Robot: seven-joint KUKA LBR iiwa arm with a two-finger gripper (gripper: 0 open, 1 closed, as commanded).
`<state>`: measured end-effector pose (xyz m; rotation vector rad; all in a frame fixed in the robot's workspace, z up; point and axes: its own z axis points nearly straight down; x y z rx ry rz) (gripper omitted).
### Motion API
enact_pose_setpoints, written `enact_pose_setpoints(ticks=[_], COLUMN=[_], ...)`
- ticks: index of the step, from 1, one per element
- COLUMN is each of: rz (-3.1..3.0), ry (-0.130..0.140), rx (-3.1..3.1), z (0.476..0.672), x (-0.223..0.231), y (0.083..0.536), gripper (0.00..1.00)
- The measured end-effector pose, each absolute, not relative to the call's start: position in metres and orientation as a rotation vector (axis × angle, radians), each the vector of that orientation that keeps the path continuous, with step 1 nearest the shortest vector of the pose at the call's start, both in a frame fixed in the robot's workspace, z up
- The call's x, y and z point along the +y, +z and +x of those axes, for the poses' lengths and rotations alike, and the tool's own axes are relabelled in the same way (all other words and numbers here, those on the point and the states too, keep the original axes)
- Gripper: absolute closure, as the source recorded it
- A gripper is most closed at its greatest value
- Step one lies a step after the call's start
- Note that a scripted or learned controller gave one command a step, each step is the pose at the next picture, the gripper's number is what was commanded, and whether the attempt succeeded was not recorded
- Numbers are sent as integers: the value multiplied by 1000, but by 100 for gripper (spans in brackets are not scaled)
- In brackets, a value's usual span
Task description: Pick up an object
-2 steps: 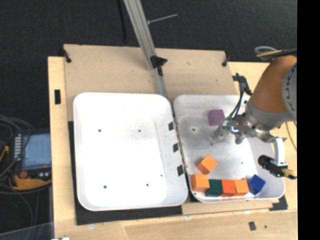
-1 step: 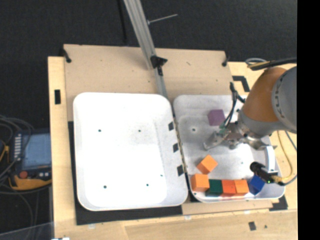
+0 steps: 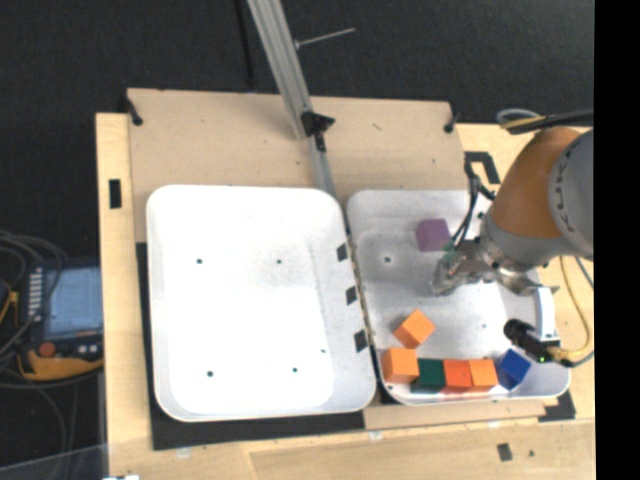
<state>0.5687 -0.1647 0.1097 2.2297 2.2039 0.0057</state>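
Tool (image 3: 447, 271) sits low over the floor of the right bin (image 3: 380, 218), just below and right of the purple block (image 3: 432, 233). Cannot tell whether it is apart or together; the tip is small and blurred. Nothing visibly between its tips; contact with the purple block not evident.

Arm (image 3: 540, 203) enters from the right, orange band above the wrist, wrist angled down and left into the bin.

Other blocks: one orange block (image 3: 416, 327) tilted, near bin centre; along the near wall a row of orange (image 3: 402, 364), green (image 3: 431, 374), orange (image 3: 458, 374), orange (image 3: 483, 372), blue (image 3: 513, 367). Left bin (image 3: 250, 298) lies beside it on the tabletop (image 3: 115, 268).
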Motion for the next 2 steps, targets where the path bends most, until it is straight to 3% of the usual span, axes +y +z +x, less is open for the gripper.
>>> enact_pose_setpoints(ticks=[2], rz=[2211], ry=[7], rx=[2220], z=[575], x=[-165], y=[224], gripper=[100])
